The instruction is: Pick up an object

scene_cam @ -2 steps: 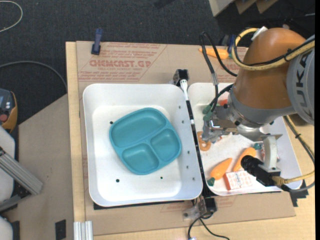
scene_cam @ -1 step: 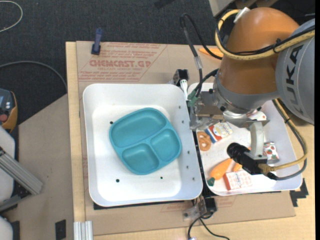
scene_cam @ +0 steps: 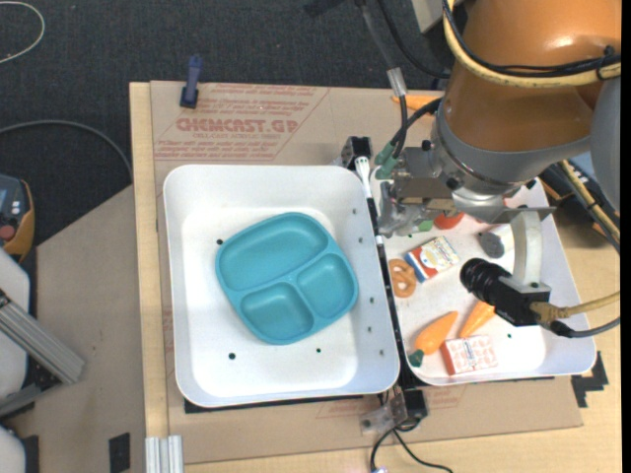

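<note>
Leftmost, we see the left white bin point(scene_cam: 187, 294) holding a teal plastic divided plate point(scene_cam: 286, 277), lying flat near its middle. Moving right, the right white bin point(scene_cam: 562, 358) carries the small items: a pretzel-shaped brown piece point(scene_cam: 401, 278) by the dividing wall, a small red-and-white carton point(scene_cam: 433, 258) just beside it, an orange toy carrot point(scene_cam: 434, 332) nearer us, another red-and-white box point(scene_cam: 468, 354) at the near edge, and a grey lump point(scene_cam: 491, 241) farther right. Our gripper point(scene_cam: 409, 210) hangs at the far-left corner of this bin, under the orange-banded wrist; we cannot tell how its jaws stand. We judge the carrot light, stiff and slightly slick, so it is best pinched across its thicker middle.
</note>
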Motion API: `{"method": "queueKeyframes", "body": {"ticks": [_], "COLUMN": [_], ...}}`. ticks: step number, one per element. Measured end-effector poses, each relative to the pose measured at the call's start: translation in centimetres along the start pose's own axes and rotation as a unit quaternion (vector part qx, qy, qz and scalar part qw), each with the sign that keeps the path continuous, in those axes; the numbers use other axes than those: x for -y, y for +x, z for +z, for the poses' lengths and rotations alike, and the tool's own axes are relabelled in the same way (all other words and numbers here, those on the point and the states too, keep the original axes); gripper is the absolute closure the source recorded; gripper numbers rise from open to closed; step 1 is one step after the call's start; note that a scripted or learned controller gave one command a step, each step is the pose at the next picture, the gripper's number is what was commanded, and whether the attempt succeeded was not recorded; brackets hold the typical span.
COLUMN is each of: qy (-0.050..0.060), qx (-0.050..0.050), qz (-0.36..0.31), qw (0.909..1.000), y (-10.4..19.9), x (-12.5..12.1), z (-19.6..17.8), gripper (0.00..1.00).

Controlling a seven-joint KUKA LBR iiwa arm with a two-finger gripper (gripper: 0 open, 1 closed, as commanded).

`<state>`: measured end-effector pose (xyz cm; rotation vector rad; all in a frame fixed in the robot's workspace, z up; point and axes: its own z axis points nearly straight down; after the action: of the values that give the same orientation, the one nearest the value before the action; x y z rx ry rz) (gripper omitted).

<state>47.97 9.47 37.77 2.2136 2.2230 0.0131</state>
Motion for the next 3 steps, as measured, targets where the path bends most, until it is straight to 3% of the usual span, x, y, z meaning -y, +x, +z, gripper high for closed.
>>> {"method": "queueKeyframes", "body": {"ticks": [1,2,3], "qy": [-0.005,0.002,0.002], "qx": [-0.002,0.0,0.0], "qz": [-0.001,-0.002,0.0], "qw": [1.0,1.0,1.0], "y": [3.8,9.7,13.3], "x": [-0.8,-0.1,-0.1], "z": [-13.5,-14.7,-15.7], "gripper": [1.0,1.0,1.0]}}
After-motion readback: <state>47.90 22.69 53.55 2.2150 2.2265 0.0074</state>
